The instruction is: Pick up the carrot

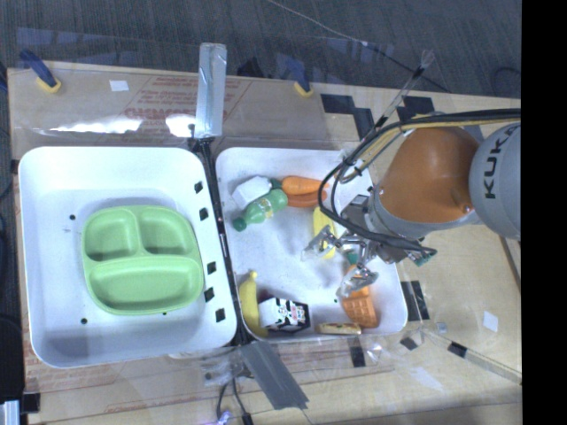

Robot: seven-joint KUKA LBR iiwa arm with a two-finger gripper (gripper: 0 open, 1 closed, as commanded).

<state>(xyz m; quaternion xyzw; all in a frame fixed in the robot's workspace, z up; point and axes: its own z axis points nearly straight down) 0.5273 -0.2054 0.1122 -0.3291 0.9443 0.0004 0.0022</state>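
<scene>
The carrot [301, 187] is an orange piece lying across the back of the right bin [292, 264], next to a green bottle [261, 208]. My gripper [338, 261] hangs over the right half of that bin, in front of the carrot and well apart from it. Its two metal fingers [318, 243] are spread open and I see nothing between them. A yellow item [320, 223] sits just behind the left finger, partly hidden by it.
The right bin also holds a white block [251, 188], a banana [249, 304], a black-and-white carton [285, 313], an orange waffle-like piece [360, 308] and a tan stick [339, 328]. A green divided plate [140, 257] lies in the left bin [53, 326].
</scene>
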